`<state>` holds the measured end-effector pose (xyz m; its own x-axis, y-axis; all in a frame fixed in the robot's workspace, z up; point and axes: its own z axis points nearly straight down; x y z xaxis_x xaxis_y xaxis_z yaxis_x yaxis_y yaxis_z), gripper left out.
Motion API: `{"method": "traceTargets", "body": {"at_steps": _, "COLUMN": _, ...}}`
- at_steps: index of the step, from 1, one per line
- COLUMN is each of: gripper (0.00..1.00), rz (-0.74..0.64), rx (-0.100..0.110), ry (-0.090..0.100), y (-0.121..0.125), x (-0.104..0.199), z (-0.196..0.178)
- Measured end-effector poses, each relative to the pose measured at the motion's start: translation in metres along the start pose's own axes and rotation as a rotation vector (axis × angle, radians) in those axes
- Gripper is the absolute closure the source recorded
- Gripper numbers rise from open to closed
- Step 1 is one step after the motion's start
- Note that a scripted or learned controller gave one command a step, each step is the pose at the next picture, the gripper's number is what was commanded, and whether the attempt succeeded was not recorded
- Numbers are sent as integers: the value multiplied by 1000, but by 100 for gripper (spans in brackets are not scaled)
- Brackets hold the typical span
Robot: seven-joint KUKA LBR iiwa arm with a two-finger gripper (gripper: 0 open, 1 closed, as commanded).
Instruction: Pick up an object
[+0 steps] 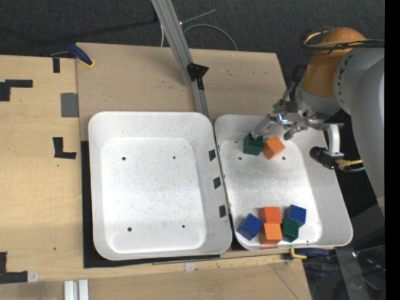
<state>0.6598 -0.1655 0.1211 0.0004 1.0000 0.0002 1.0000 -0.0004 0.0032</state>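
Two white bins sit side by side in the camera view, and all the action is in the right bin [325,186]. Up at its far end, the gripper [279,129] hovers right over a pair of blocks: a dark green cube [253,145] and an orange cube [273,147], just beside each other, close enough that they may be touching. The gripper sits low and nearer the orange one, but nothing is clearly between its tips, and whether it is spread or closed, I cannot tell from this slant.

Down at the near end, a cluster waits: a blue cube [250,225], two more orange blocks [270,222], another green block [290,229] and a second blue block [297,214], packed tight.

That orange cube looks small, rigid and light, with flat faces and crisp edges. I judge a squeeze across two opposite flat sides will hold well; the green neighbour crowding one side could foul a finger.

The left bin [150,186] lies alongside.
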Motion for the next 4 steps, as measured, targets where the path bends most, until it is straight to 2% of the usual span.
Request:
{"method": "traceTargets", "body": {"at_steps": 1, "gripper": 0, "rz": -4, "rx": -14, "ry": -4, "y": 5, "x": 0, "z": 6}}
{"method": "traceTargets", "body": {"at_steps": 2, "gripper": 100, "rz": -6, "rx": -25, "ry": -8, "y": 8, "x": 0, "z": -6}}
{"method": "traceTargets", "body": {"at_steps": 3, "gripper": 100, "rz": -3, "rx": -1, "ry": -1, "y": 13, "x": 11, "z": -58}}
{"method": "traceTargets", "body": {"at_steps": 4, "gripper": 100, "rz": -2, "rx": 1, "ry": -1, "y": 14, "x": 11, "z": -83}}
